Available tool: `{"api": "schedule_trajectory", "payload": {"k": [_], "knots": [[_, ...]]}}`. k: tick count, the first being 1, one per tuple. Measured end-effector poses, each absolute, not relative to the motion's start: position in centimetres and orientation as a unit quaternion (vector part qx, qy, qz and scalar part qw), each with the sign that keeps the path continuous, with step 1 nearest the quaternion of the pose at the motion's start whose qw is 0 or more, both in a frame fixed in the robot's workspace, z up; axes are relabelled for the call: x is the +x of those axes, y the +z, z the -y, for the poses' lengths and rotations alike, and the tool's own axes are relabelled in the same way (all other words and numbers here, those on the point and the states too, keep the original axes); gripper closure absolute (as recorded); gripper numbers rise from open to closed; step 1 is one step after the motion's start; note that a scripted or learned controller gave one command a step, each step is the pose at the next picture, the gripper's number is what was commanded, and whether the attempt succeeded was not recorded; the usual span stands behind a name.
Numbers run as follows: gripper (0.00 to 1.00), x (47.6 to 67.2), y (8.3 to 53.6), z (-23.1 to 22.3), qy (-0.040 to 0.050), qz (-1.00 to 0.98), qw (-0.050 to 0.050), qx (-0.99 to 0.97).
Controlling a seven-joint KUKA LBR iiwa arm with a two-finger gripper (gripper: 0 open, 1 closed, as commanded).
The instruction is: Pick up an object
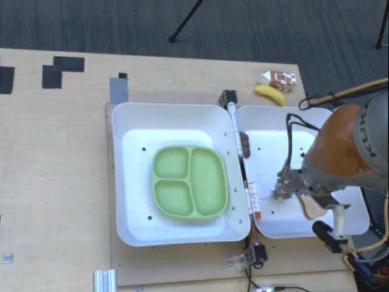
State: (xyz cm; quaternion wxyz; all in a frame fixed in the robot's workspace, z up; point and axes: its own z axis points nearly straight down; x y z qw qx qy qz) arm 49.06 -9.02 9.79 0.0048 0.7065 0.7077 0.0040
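Reaching into the right bin, the gripper hovers beside a flat tan object (probably light, thin). Gripping its edge seems wisest; the gripper's state cannot be told.

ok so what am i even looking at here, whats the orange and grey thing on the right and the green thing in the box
This is one picture from a camera fixed above a workbench, looking down at a slant. The grey and orange shape on the right is a robot arm reaching in; its gripper is low over the right bin. I can't tell whether the gripper is open or shut, or whether it holds anything. Its job is to pick up an object. The green thing is a divided plate with three compartments, lying in the left bin. A tan object lies in the right bin just beside the arm, and a small dark item sits near that bin's left wall. A banana lies on the bench behind the bins.
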Motion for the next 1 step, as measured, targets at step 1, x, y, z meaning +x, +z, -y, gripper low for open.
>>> {"api": "schedule_trajectory", "payload": {"k": [1], "knots": [[1.00,48.77,18.47,4.26,0.0015,-0.709,0.001,0.705]]}}
